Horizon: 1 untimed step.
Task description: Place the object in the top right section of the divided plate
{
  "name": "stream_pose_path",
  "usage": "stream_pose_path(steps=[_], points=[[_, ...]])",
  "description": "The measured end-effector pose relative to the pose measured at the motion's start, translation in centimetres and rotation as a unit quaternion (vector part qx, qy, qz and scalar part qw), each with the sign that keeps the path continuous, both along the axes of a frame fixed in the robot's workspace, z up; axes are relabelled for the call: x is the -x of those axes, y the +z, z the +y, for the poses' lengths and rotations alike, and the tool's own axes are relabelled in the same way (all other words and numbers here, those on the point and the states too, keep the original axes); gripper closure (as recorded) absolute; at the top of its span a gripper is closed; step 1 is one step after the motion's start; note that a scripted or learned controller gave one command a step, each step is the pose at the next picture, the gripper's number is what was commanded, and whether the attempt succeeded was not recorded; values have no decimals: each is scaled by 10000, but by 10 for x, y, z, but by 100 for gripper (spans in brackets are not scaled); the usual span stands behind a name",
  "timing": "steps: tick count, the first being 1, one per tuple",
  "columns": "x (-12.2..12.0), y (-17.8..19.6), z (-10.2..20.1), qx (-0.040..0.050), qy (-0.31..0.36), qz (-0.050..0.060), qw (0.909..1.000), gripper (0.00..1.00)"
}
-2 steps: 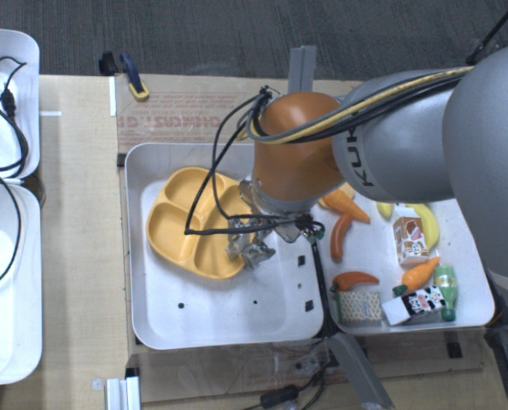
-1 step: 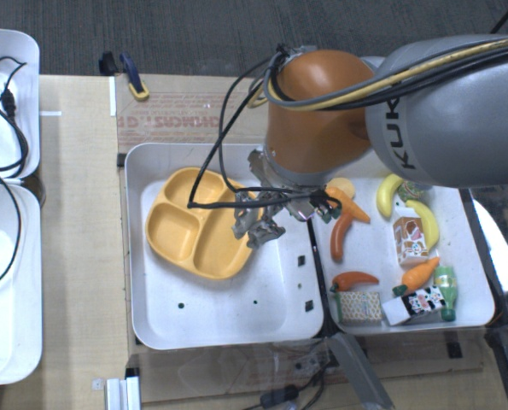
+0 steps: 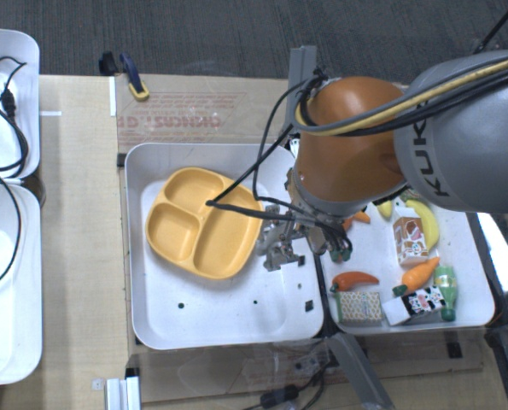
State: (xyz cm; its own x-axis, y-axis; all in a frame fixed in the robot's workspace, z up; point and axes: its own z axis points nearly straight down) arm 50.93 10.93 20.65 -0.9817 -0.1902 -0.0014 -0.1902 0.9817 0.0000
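Camera view, nearest first: along the near edge of the right bin (image 3: 477,254) lie a checkered packet (image 3: 359,306), a black-and-white carton (image 3: 420,301) and a green bottle (image 3: 446,290), close together. Just behind them are a red pepper (image 3: 354,278) and a carrot (image 3: 420,272), then a bread packet (image 3: 407,237) and a banana (image 3: 424,220) near the arm's big orange joint (image 3: 352,148). These loose items all rest in the right bin; which of them is the one to be placed cannot be told.

The gripper (image 3: 283,248) hangs over the left bin (image 3: 138,254), beside the dividing rim and just off the right edge of the yellow divided plate (image 3: 204,222). It is a dark, cluttered shape, possibly with something small in it; whether it is open or closed cannot be told. The plate lies flat in the left bin's far left part, with black cables (image 3: 254,165) crossing above it.

Farther back, a sheet of cardboard (image 3: 181,118) with red print lies on the bench, with a blue-and-yellow clamp (image 3: 134,77) at its far corner.
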Motion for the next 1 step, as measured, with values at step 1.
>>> stream_pose_path(steps=[1], points=[[21,-111,27,0,93,12,10000,100]])
